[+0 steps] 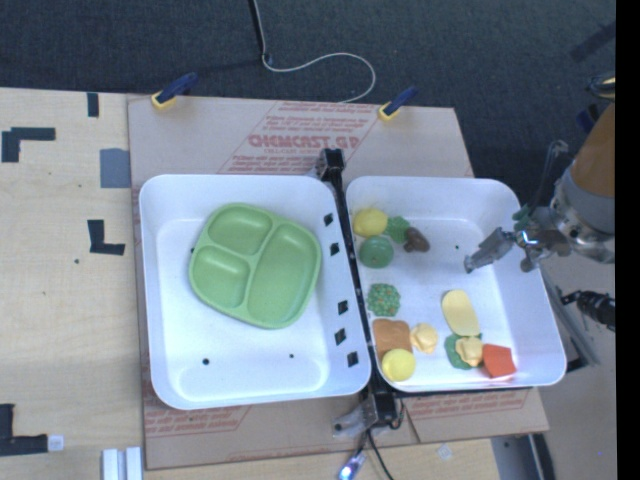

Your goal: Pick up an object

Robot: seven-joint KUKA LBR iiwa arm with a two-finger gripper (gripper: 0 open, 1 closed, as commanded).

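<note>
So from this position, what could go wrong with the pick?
1. The gripper hangs over bare floor of the right bin, with no item beneath it; closing here would likely catch nothing.
2. The orange block lies against the green and yellow piece in the near corner, so a finger may hit the wall or drag both.
3. The items along the divider sit close together, leaving little room for fingers.

Red "CHEMCAST", perhaps, on cardboard sheet [300, 138]
</note>
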